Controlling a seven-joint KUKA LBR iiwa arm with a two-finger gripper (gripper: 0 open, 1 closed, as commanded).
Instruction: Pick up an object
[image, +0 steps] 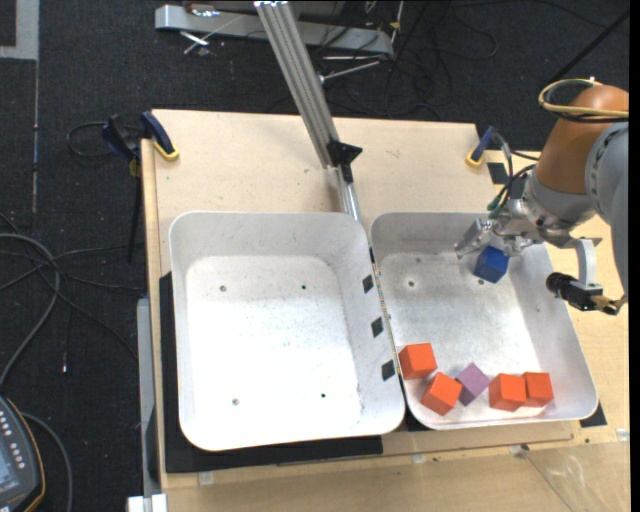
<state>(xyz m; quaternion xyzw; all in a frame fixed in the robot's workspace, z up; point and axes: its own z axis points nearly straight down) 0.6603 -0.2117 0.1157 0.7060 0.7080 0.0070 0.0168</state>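
A blue cube (490, 265) hangs over the back part of the right bin (440, 310), between the fingers of my gripper (493, 252), which is shut on it. The arm comes in from the right, its orange band above the wrist. Along the right bin's front edge lie several orange cubes: one (417, 359) nearest the divider, another (441, 392) in front of it, and two more (508, 391) (538, 387) to the right. A purple cube (472, 381) sits among them.
The left bin (200, 300) adjoins the right one at a shared rim (375, 300). A slanted metal pole (310, 95) ends at the bench's back near the rim. Clamps (155, 135) (484, 146) grip the bench's back corners.
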